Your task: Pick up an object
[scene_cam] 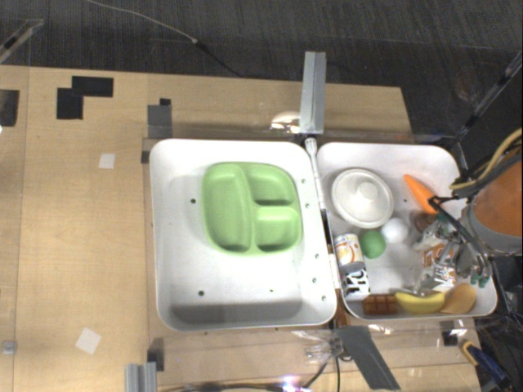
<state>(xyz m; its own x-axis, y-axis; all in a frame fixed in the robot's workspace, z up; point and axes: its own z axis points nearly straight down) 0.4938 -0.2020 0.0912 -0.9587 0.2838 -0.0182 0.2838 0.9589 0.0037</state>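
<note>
The pincer (445,256), its state impossible to tell, hangs amid clutter: carrot (418,191), white bowl (362,195), banana (421,302).

A wooden bench (73,243) carries two white bins, left (176,300) at nine o'clock, right (384,155) at three.

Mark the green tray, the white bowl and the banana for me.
green tray (249,207): camera view, on its middle divider.
white bowl (362,195): camera view, centre of the bowl.
banana (420,302): camera view, middle of its yellow body.
</note>
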